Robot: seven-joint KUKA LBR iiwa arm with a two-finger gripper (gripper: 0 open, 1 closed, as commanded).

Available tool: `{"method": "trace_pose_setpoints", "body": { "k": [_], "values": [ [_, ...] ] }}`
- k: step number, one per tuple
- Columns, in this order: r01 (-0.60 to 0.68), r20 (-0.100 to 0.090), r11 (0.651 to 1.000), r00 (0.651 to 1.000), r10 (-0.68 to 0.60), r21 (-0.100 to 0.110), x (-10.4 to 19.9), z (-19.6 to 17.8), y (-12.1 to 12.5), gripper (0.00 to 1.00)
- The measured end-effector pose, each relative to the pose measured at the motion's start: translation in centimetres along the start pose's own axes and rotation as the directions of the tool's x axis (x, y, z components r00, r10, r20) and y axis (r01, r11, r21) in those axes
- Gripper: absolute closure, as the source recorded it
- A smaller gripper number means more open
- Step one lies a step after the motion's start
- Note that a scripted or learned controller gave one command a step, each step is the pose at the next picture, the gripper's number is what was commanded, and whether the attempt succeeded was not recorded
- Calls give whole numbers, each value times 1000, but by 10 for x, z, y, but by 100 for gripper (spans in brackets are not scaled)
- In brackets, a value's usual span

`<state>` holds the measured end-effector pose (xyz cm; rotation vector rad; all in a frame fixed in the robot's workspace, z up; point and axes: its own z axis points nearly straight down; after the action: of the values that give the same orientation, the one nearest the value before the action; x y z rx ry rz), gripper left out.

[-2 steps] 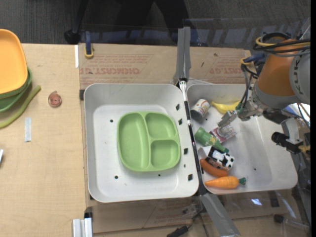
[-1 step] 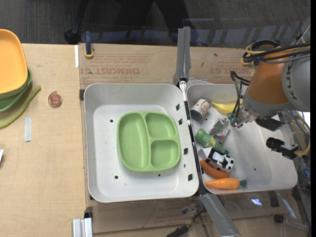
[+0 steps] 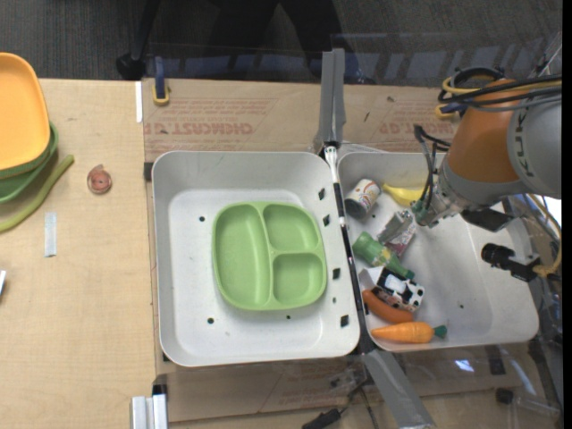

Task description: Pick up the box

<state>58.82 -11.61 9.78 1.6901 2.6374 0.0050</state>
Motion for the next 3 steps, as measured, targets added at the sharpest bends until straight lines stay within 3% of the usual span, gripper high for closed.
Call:
{"method": "trace_pose_setpoints", "body": {
  "k": [1,2,3],
  "values": [
    [-4,6,1000,1000,4,-7,-2,-11,1,100],
    [-4,6,1000,1000,4,-7,-2,-11,1,0],
    [139,6,990,990,-139,-6,3,-2,1,0]
  ]
}}
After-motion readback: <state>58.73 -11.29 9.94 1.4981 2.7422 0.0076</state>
